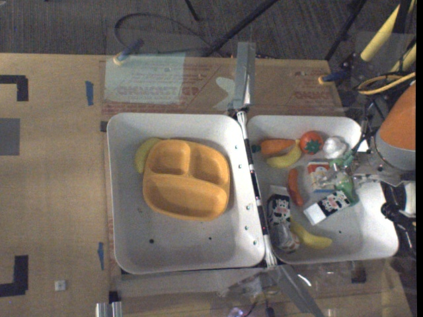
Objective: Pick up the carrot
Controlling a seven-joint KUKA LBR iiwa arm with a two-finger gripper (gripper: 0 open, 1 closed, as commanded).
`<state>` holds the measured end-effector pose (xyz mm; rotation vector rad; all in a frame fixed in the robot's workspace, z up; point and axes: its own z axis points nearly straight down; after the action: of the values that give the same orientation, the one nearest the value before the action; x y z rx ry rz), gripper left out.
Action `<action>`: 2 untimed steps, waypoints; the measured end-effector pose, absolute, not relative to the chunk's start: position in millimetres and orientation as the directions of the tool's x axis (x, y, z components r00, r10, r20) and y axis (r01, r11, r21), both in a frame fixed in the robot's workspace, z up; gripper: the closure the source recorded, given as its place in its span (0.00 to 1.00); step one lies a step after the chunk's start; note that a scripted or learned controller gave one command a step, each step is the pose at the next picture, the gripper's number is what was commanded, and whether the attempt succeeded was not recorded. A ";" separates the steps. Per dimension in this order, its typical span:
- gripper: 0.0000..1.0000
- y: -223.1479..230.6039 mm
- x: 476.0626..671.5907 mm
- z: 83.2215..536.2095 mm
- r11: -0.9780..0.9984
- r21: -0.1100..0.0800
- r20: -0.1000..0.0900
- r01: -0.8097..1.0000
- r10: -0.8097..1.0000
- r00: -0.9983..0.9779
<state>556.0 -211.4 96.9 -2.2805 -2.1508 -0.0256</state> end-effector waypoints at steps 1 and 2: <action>0.00 -201.4 578.2 95.4 -0.533 0.007 0.027 0.846 0.846 0.533; 0.00 -200.3 623.3 206.0 -0.588 0.002 0.000 0.809 0.809 0.588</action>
<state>623.3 -200.3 206.0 -2.8011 -1.4266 -0.0015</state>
